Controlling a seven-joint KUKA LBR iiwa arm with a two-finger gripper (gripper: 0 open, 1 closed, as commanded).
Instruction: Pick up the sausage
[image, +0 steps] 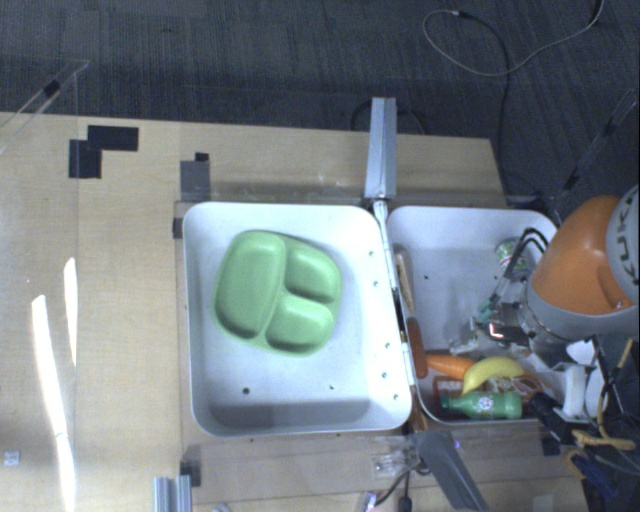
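Note:
A slim reddish-brown sausage (412, 343) lies lengthwise against the left wall of the right bin (440, 235), with a tan stick-like piece just beyond it. My gripper (489, 326) hangs low over the right half of that bin, right of the sausage and apart from it. It sits just above the banana (494, 371). The orange wrist band (580, 262) is above and to the right. Nothing shows between the gripper's tips.
An orange carrot (446, 365), the banana and a green bottle (483, 404) crowd the right bin's near edge. The left bin (205, 330) holds a green divided tray (280, 290). A metal post (381, 150) stands at the divider between the bins.

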